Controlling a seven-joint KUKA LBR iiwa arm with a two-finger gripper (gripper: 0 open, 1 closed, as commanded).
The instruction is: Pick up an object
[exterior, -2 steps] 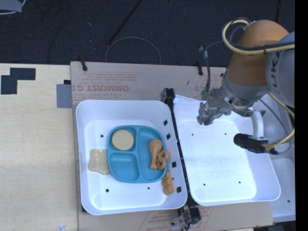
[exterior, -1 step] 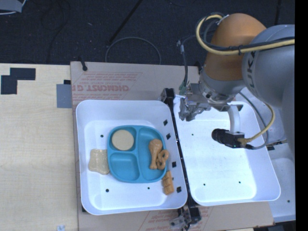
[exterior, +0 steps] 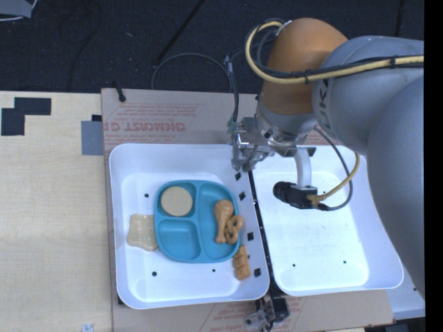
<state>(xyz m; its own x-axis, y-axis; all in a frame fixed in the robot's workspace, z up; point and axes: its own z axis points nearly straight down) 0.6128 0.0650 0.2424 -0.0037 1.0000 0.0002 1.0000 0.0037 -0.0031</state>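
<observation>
Roughly down-left of two-finger gripper [exterior: 243, 159], grip state untellable: tan twisted pastry-like piece [exterior: 225, 221], lengthwise up-down in blue sectioned tray [exterior: 181, 246].

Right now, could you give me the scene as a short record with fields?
left bin: blue tray, two loose pieces
blue tray: round tan disc in upper-left compartment, brown twisted piece in right one
pale piece: beside tray's left edge
small brown piece: at tray's lower-right corner
tool: above the wall between the bins, far end
</observation>
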